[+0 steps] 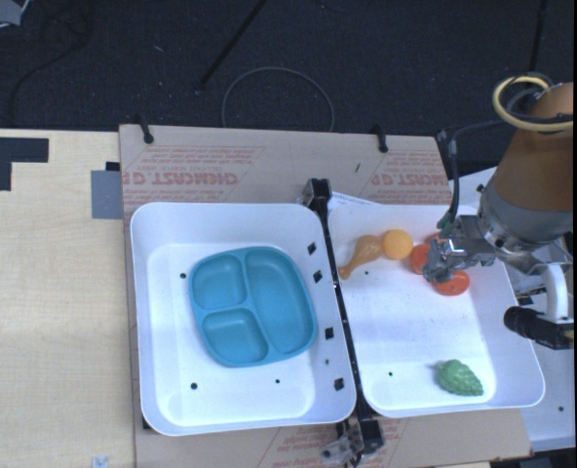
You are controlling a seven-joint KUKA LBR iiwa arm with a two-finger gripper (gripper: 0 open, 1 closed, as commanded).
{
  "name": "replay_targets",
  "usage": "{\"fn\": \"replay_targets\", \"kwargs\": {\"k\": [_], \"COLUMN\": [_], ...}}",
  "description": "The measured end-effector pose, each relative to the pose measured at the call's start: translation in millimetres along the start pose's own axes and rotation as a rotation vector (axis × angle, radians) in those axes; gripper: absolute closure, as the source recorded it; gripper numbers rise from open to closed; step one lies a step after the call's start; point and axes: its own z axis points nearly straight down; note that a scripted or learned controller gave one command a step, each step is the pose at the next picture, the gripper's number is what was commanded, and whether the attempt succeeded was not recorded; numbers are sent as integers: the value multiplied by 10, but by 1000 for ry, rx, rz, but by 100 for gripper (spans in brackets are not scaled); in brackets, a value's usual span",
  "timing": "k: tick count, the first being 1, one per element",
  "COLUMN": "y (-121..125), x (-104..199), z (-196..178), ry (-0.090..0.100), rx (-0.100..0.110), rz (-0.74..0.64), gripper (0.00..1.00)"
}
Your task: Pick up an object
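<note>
My claw (442, 261) sits over the flat orange-red piece (451, 281); can't tell its state. Looks light, hard, slick plastic, so I'd pinch the rim.

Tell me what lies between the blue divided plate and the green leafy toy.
In the camera view, the black divider joining the bins, then bare white floor of the right bin, separates the blue divided plate from the green leafy toy.

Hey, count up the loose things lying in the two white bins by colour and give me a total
Blue: 1, the divided plate in the left bin
Orange or tan: 2, the ball and the drumstick-shaped toy in the right bin
Red-orange: 1, the disc under the gripper
Green: 1, the leafy lump
Total: 5
</note>
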Motion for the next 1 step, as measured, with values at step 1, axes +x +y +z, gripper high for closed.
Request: {"fn": "replay_targets", "kwargs": {"k": [1], "y": [14], "x": [590], "z": [19], "ry": [3], "rx": [6], "rz": [-4], "gripper": [100]}}
